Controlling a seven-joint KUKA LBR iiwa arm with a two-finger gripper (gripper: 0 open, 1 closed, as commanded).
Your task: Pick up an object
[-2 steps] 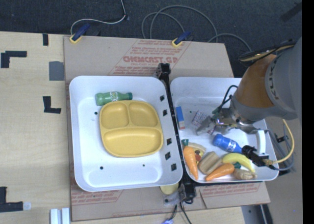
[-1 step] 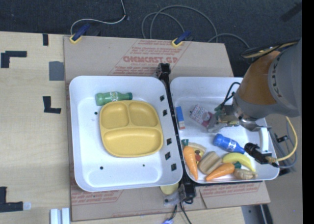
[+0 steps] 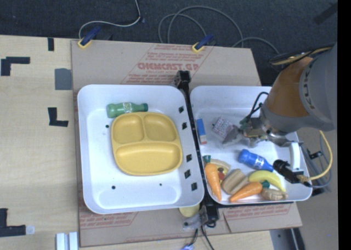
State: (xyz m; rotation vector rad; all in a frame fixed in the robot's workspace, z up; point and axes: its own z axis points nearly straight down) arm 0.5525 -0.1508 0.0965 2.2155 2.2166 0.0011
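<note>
My gripper (image 3: 235,133) is low inside the right bin (image 3: 230,94), near its middle. It sits just to the right of a crinkled silver packet (image 3: 220,126), close to it or touching; I cannot tell which. A blue bottle (image 3: 254,160) lies just below and to the right of the gripper. Nothing is seen lifted off the bin floor.
Along the right bin's front lie two carrots (image 3: 213,181) (image 3: 247,190), a brown roll (image 3: 233,180) and a banana (image 3: 267,177). A blue-and-white stick (image 3: 201,131) lies by the divider. The left bin (image 3: 90,150) holds a yellow divided plate (image 3: 146,142) and a green bottle (image 3: 127,108).
</note>
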